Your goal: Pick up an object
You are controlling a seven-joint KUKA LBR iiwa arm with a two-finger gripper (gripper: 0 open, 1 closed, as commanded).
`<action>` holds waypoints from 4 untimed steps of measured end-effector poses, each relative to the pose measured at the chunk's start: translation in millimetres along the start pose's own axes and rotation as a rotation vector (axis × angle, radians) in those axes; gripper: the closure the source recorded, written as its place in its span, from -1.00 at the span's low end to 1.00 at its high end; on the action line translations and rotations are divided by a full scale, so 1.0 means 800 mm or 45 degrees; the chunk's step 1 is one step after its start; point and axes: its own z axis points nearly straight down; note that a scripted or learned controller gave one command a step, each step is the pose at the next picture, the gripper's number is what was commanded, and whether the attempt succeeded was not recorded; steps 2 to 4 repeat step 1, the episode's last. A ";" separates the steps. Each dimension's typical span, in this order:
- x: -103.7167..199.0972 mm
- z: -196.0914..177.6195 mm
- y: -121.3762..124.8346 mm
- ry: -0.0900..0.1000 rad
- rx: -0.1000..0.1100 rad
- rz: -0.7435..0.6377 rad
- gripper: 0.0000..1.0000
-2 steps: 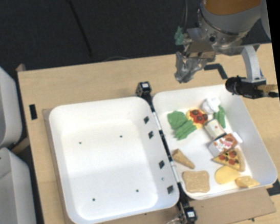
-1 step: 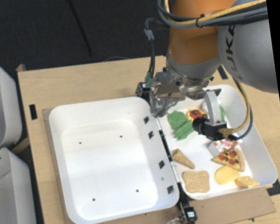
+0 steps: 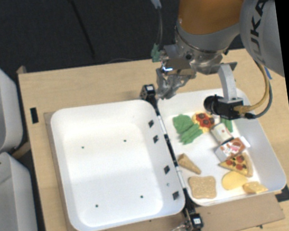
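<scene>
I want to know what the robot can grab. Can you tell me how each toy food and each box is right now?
Gripper: above the right bin's far left corner, holding nothing visible.
Green lettuce: lying flat in the right bin.
Bread slice: flat, near the front wall.
Pizza slice: lying flat.
Wedge piece: on its side.
Yellow round piece: lying flat.
Right bin: holds the toy foods.
Left bin: no toys inside.

The worktop [image 3: 45,169] looks like pale, matt wood. Both bins, the left bin [image 3: 109,165] and the right bin [image 3: 265,159], look like smooth white plastic with a faint sheen. The arm [image 3: 214,1] has a glossy orange band above grey metal.
</scene>
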 end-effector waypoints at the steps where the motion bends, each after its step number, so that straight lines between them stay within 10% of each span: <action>1: 0.047 0.113 -0.023 -0.003 0.022 -0.001 1.00; 4: 0.047 0.113 -0.023 -0.003 0.022 -0.001 1.00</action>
